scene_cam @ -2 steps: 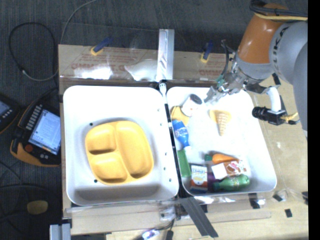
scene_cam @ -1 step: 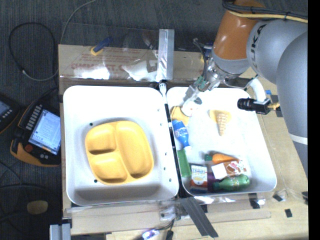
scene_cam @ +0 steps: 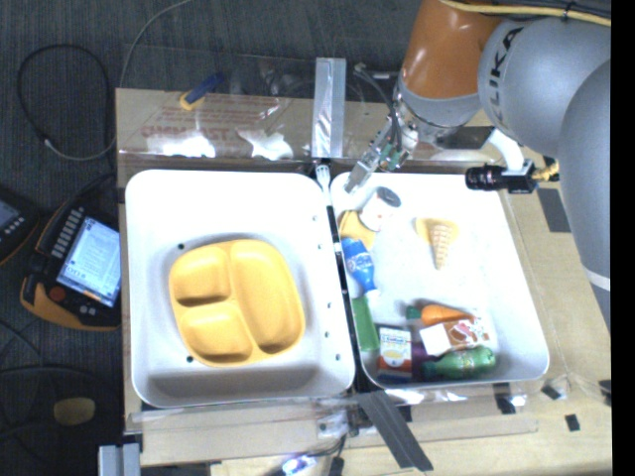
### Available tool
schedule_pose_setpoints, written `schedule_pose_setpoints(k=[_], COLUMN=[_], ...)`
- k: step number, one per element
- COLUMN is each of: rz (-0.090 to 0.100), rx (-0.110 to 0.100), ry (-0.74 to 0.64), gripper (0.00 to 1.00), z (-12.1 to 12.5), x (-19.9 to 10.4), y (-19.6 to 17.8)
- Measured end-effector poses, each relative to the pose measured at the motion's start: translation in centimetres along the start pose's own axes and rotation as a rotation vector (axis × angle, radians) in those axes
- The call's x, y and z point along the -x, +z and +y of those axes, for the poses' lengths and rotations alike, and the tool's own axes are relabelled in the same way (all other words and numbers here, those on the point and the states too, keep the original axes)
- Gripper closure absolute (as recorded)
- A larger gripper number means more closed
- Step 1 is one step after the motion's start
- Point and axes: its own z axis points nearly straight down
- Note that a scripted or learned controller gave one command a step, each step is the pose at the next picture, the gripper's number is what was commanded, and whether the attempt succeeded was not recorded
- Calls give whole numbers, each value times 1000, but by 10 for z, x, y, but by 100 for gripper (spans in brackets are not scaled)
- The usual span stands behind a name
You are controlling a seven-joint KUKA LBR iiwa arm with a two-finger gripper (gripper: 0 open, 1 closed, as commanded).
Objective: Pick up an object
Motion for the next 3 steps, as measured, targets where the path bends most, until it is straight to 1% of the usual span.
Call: schedule_pose_setpoints(k=[1,2,3], rz=[3,1,1], rx=[-2,-4,0], ry=[454,451,46], gripper=[100,100,100], z=[5,17,34], x=[-24,-16,-32], y=[-6,4,-28])
